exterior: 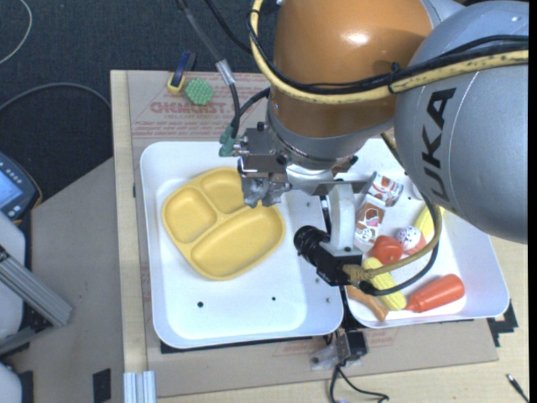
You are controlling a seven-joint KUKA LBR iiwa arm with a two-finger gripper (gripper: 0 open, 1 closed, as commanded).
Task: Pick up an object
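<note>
My gripper (pixel 262 190) hangs low over the yellow tray (pixel 222 233), which lies flat in the left bin (pixel 168 309), at its far rim where an edge gives something to pinch. The other toys (pixel 403 280) are heaped in the right bin (pixel 495 284), harder to single out.

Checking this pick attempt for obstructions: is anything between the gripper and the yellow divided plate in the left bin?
Nothing visible is. The gripper sits directly over the upper right rim of the yellow divided plate, which lies alone in the left bin. The other items are grouped in the right bin.
</note>
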